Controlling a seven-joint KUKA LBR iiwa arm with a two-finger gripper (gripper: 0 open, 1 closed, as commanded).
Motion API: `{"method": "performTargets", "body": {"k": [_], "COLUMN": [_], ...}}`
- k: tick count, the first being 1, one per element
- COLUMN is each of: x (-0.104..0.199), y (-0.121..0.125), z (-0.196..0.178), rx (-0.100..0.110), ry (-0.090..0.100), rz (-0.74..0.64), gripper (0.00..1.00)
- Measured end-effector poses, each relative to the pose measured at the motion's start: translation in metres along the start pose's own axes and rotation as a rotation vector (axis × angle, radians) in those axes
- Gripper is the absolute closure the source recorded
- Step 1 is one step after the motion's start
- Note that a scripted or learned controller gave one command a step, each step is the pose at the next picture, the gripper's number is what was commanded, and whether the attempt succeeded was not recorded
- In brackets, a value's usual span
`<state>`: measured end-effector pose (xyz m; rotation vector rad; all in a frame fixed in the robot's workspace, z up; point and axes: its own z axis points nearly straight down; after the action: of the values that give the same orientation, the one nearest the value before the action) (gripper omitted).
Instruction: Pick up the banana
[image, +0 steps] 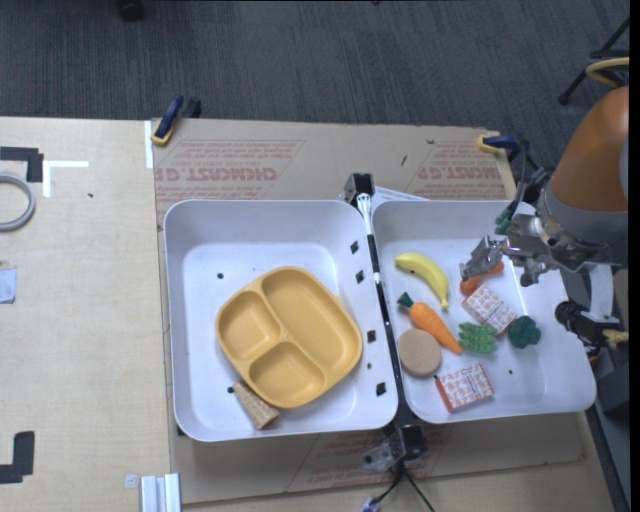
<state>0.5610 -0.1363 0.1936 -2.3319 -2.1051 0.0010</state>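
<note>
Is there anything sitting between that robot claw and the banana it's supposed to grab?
Nothing visible does. The gripper is over the right bin, just right of the banana, with bare white bin floor between them. The carrot lies below the banana, off that line.

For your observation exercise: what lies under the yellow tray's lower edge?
A brown block pokes out beneath the tray; how far it runs underneath is covered.
</note>
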Motion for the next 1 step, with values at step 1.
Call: {"method": "performTargets", "body": {"k": [1], "x": [0.0479], "y": [0.0358], "z": [0.0671], "rx": [0.002], "ry": [0.0], "rz": [0.134], "gripper": [0.0]}}
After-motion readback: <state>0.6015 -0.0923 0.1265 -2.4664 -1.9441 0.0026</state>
